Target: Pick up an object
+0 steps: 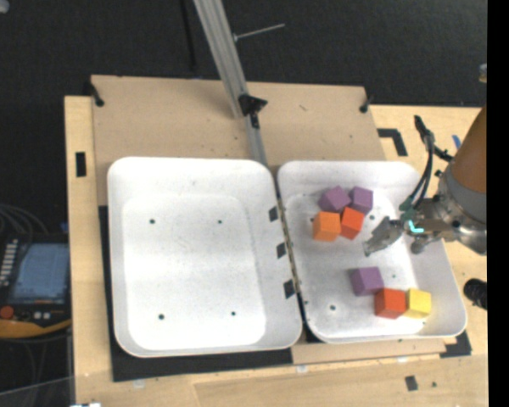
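Small blocks lie in the right bin. At its upper middle sit two purple blocks and two orange ones, packed close together. Lower down lie a purple block, an orange-red block and a yellow block, the last two touching. My gripper hangs over the right half of this bin, between the two groups, with its fingers spread apart and nothing between them. It sits just right of the orange blocks.
The left bin lies beside the right one, joined by small clips along the shared edge. A slanted metal rail runs from the top down to the bins' junction. A pendant with a screen rests at the far left.
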Controlling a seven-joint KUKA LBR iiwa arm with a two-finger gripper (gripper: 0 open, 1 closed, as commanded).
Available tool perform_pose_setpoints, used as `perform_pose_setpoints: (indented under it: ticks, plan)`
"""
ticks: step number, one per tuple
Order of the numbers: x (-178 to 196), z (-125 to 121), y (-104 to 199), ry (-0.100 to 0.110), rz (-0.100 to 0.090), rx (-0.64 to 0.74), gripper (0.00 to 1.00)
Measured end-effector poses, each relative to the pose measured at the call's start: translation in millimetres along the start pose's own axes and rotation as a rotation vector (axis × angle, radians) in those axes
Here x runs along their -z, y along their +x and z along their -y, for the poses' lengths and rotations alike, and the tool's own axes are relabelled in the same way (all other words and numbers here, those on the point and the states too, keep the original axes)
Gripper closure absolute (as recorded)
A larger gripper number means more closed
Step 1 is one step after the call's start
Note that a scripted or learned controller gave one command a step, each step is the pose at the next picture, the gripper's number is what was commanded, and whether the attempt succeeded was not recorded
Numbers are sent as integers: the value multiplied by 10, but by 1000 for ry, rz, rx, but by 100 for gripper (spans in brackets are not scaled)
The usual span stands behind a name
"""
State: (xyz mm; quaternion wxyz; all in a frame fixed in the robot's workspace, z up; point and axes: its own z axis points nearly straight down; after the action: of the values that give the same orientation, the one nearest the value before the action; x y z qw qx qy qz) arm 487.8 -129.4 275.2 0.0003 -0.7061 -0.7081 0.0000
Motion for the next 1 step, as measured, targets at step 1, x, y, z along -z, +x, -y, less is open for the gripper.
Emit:
perform_pose_setpoints:
  ticks: [1]
  plan:
    - [14, -4, -3, -4, 1, -2, 0]
